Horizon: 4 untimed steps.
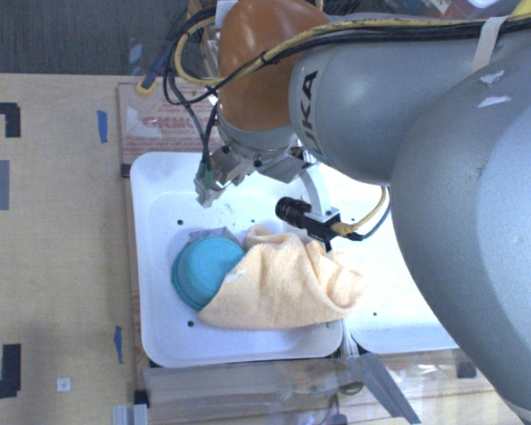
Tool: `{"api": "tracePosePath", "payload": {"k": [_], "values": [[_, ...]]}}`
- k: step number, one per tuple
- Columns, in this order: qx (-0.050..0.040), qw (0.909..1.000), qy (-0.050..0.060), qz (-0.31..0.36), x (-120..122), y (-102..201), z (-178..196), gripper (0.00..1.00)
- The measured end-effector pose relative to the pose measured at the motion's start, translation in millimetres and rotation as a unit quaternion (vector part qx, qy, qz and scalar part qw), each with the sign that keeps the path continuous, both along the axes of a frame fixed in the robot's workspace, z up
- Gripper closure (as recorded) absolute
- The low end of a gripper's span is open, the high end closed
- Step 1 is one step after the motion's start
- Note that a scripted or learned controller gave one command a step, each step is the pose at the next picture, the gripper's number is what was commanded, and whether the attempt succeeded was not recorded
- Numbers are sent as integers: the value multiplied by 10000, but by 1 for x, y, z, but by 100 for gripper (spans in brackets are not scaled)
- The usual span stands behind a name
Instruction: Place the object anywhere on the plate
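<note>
Gripper (pixel 209 187) hangs just above the blue plate (pixel 203 271), near its upper edge, and honestly I can't tell if it's clamped or loose. Nothing visible in it. Yellow cloth (pixel 283 286) lies right beside the plate, overlapping its right side. Both sit in the white bin (pixel 159 326), with the grey arm (pixel 407 96) looming over.

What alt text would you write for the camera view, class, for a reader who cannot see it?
A grey robot arm reaches over a white bin, its gripper hovering just above a blue plate. A pale yellow cloth lies crumpled beside the plate, overlapping its edge.
</note>
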<state>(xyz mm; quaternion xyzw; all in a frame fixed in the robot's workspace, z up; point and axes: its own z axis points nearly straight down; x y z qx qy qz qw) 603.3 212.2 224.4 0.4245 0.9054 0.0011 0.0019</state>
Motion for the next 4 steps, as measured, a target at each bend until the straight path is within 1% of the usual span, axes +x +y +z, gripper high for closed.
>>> {"api": "tracePosePath", "payload": {"k": [1,2,3,4], "values": [[-1,9984,25,-566,-61,2,-78,100],[-2,9955,19,950,-60,2,-71,100],[74,9997,-198,91,-76,8,-95,100],[105,9996,-250,-3,-80,8,-99,100]]}}
